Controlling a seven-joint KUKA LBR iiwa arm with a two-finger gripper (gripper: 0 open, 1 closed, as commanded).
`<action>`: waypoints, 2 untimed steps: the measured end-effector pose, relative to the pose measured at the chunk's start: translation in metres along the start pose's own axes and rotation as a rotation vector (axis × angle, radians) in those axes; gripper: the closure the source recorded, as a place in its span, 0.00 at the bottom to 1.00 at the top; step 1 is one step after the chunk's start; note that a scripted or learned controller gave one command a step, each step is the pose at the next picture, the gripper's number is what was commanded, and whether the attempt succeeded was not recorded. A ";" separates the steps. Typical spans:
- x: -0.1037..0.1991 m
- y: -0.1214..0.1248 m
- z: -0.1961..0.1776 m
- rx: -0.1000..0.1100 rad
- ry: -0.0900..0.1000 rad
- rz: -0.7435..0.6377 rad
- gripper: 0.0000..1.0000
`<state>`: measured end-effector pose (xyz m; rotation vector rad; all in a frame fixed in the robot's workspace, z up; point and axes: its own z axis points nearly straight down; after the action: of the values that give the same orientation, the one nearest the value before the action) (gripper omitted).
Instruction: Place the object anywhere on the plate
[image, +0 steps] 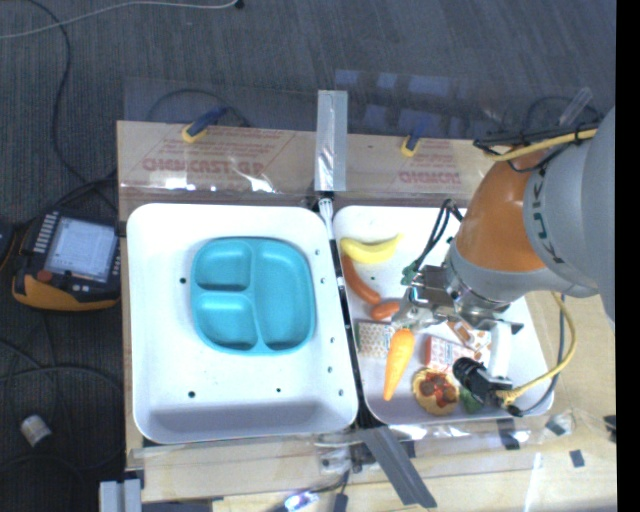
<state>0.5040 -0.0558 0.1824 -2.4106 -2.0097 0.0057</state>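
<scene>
Dark grey carpet surrounds the brown cardboard-covered surface (230, 155), which carries two shallow white bins side by side. Taking the turquoise three-compartment plastic plate (252, 294) as the landmark: it lies in the middle of the left white bin (160, 400), with nothing on it. Right of the plate, past the wall between the two bins, sits the right white bin (535, 345) with a cluster of toy food. Nearest the plate are a yellow plastic banana (370, 248) toward the far side and, just below it, a reddish-orange sausage-shaped piece (361, 287). Nearer the camera lies a small speckled square cracker-like piece (373, 340), and touching its right side an orange plastic carrot (398, 362) with its tip pointing toward the near rim. Further right of the plate are a red-and-white packet-like piece (441, 351) and a round brownish tart-like piece (436, 389).

The grey arm with its orange band (500, 235) hangs over the right bin, well right of the plate. Its pincer (432, 308) sits just above the carrot's thick end; whether it is apart or together cannot be told, and nothing is visibly gripped.
</scene>
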 end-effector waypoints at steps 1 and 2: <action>0.015 -0.024 0.000 0.000 0.000 -0.342 1.00; 0.087 -0.024 0.000 -0.001 -0.001 -0.284 1.00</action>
<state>0.4962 0.0337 0.1825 -2.1027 -2.3303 0.0051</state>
